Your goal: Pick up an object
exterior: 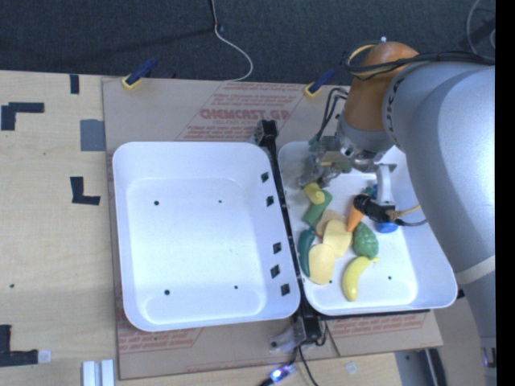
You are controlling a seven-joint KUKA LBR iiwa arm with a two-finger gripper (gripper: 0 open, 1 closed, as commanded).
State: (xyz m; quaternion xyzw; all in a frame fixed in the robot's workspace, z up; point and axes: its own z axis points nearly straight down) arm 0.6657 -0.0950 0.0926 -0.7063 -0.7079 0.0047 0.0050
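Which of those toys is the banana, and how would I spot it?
Look in the right-hand white bin, where the toys are piled. At the pile's near end lies the banana, a small curved bright yellow piece. It is more vivid than the pale yellow toy beside it.

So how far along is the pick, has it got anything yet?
Nothing looks lifted yet. The gripper sits low at the far end of the right bin, just above the toy pile; I see nothing between its fingers. The grasp and lift are left.

Two white bins (193, 240), several toys (338, 244)
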